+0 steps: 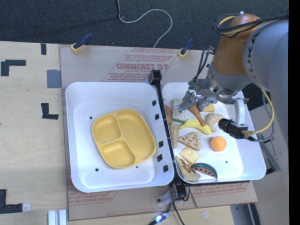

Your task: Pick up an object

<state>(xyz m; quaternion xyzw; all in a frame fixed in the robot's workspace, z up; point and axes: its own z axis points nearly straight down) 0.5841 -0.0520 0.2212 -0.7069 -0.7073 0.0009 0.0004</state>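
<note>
Two shallow white bins sit side by side on cardboard atop the bench. Left bin (77, 125) holds a yellow divided tray (123, 138) w/ three compartments, lying flat & a bit rotated, roughly mid-bin.

Right bin (248, 165) holds a clutter of toy food, mostly packed toward its left wall & center:
- yellow banana (196, 125), curved, lying approx in the middle of the pile
- orange ball-shaped fruit (218, 144), apart from the rest, right of the banana
- triangular sandwich/toast piece (189, 140), tan w/ red marks, just below the banana
- pale yellow cheese-like block (190, 154) below that
- watermelon slice (205, 170), dark green rind w/ red flesh, near the bin's front edge
- beige rounded item (212, 121), just right of the banana; can't tell what it is
- long tan stick-like piece (174, 134) along the left wall

Gripper (188, 101) is down over the back-left part of the right bin, above the pile near a greyish textured piece (178, 110). Fingers look slightly apart, nothing visibly btwn them; no object seen held. Arm (243, 46) comes in from the right, orange band above the wrist, grey body at top right w/ cables looping around it. A black cylindrical part (230, 127) w/ yellow cable hangs over the bin's right side.
</note>
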